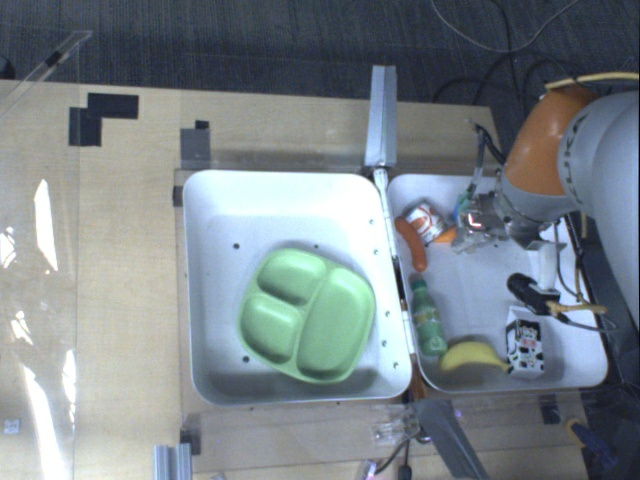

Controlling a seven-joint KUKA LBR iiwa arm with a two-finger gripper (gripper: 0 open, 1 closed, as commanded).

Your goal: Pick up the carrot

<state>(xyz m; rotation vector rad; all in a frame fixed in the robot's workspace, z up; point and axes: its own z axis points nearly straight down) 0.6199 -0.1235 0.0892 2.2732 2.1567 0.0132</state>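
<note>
Two shallow white bins sit side by side on a pale wooden bench. The left bin, at frame centre, holds a green divided plate lying low in its middle, tilted slightly toward the lower right. The right bin, at right of centre, holds several items. The carrot, an orange-red elongated piece, lies near the bin's upper-left corner, running roughly parallel to its left wall and just beside it. Touching or nearly touching the carrot's upper right is a small can with red and silver markings. Below the carrot, a green bottle lies along the left wall, and a banana rests at the bin's lower edge. A small black-and-white carton stands near the lower right. The grey arm with its orange band enters from the upper right; the gripper hangs just right of the can, and whether it is released or clenched cannot be told.
</note>
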